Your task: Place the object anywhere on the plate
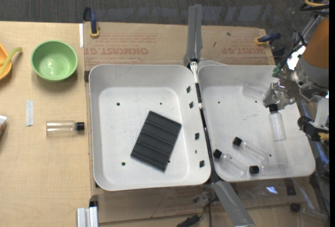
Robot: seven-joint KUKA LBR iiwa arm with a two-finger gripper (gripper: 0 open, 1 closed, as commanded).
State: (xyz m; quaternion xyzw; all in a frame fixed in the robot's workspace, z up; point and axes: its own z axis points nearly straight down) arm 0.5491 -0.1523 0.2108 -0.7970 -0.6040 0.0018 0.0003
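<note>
Vials [254, 169] lie loose at the near edge of the right bin [230, 84], clear glass-like tubes with black caps. One more vial [277, 127] sits just below the jaws, cap end toward them; whether they're closed on it, nobody can tell from up here. Dark and ribbed, the plate [156, 140] waits in the left bin [104, 116], well apart. That vial looks light, stiff, slick, likely breakable and keen to roll, so a hold across its body near the cap seems safest.
</note>
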